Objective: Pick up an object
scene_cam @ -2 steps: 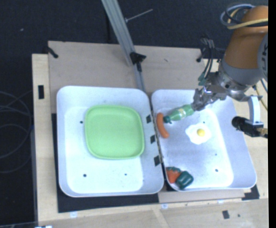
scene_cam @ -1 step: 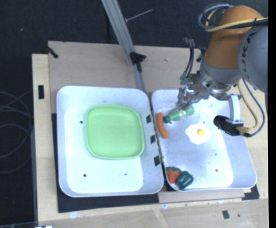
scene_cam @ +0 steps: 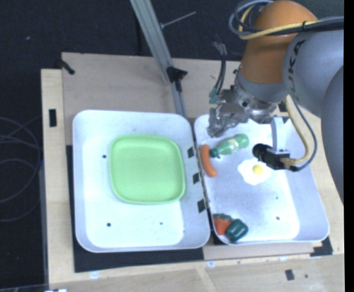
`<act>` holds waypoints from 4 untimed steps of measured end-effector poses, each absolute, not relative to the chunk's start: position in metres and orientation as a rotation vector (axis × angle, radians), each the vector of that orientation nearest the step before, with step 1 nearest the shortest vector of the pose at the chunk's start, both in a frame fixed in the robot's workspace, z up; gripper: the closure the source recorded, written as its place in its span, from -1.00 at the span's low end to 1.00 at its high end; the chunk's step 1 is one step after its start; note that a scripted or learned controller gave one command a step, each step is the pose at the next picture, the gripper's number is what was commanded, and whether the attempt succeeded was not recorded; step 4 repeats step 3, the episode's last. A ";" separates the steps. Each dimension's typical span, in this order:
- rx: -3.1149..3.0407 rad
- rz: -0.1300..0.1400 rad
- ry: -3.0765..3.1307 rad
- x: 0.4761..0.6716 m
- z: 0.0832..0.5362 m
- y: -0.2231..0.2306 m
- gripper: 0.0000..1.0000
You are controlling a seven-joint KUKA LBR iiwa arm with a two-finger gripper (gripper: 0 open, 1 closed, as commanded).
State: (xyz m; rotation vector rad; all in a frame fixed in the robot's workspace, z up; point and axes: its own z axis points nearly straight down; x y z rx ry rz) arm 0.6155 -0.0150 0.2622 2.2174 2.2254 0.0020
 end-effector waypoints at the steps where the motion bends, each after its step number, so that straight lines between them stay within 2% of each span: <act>1: 2.218 0.001 2.226 0.618 0.263 0.037 1.00; 2: 2.219 -0.001 2.224 0.622 0.247 0.081 1.00; 3: 2.221 0.000 2.221 0.622 0.248 0.079 -1.00; 4: 2.221 0.000 2.221 0.622 0.248 0.079 -1.00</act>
